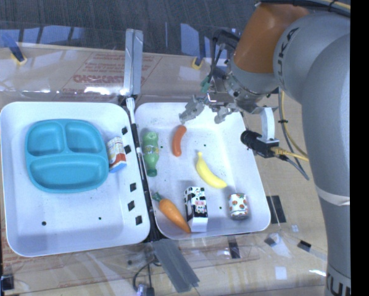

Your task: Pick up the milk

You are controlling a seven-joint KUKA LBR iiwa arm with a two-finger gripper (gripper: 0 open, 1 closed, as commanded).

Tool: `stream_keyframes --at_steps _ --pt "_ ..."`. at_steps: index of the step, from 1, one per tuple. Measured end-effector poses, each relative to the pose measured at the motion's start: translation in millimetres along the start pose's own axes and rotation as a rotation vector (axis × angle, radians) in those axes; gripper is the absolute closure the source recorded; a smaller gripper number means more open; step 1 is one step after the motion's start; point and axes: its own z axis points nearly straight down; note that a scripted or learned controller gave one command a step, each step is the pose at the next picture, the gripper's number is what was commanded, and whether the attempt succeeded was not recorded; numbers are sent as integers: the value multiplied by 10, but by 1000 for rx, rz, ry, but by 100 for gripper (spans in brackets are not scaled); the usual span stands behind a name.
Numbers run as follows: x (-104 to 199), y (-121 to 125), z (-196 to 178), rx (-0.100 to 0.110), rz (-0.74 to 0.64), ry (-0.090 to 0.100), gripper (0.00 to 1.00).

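Milk carton [196, 208] lies lengthwise, long axis toward bin's [252, 165] near rim.

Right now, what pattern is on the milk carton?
Black-and-white cow patches on the milk carton, seen in the camera view.

Grey arm [308, 97] in from right; pincer [205, 111] low, fingers spread, empty

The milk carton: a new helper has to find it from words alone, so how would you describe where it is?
Look in the right-hand white bin, along its near edge. There the milk carton lies between an orange carrot and a small can, below the banana. It is the one boxy item with black-and-white cow patches.
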Motion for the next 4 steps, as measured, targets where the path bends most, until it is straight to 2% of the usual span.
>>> stream_keyframes --at_steps 1,2,3,4 --pt "147 335 -618 -3 20 0 0" --pt "-319 -584 815 2 73 0 0" --pt "-136 -1474 1104 1 92 2 0" --pt "-142 -1472 1025 4 86 1 100"
